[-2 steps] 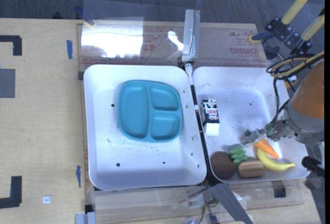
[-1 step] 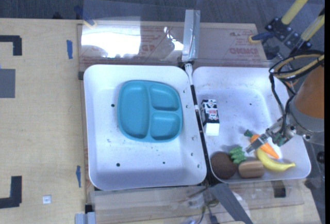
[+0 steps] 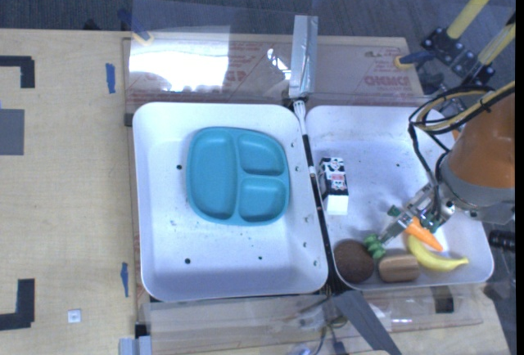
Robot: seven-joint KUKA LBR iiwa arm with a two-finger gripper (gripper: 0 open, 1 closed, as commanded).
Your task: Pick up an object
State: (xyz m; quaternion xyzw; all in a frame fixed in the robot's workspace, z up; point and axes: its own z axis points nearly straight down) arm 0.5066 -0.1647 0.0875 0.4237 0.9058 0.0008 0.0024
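The gripper (image 3: 419, 218) hangs low over the right bin (image 3: 372, 141), reaching in from the right under the arm's orange band (image 3: 491, 153), with black cables (image 3: 434, 120) looping beside the wrist. Whether anything sits between its tips cannot be told from this angle, nor how wide it stands. Just under and touching the gripper's tip region lies a toy carrot (image 3: 424, 234), bright orange, short and tapered, pointing toward the lower right. A thin green-tipped piece (image 3: 393, 224) slants down-left from the gripper toward a small green leafy bit (image 3: 375, 247).

Just below the carrot lies a yellow banana (image 3: 438, 258), curved, its ends turned up. To its left, touching or nearly so, is a tan, rounded oblong like a bread roll or potato (image 3: 399, 267), and left of that a dark brown, egg-shaped kiwi-like object (image 3: 354, 260) near the bin's lower left corner. All of these cluster along the bin's front edge.

Farther up, near the divider, lies a small black-and-white carton (image 3: 333, 184), well apart from the cluster.

The left bin (image 3: 155, 206) holds a teal divided plate (image 3: 238, 175) with three compartments
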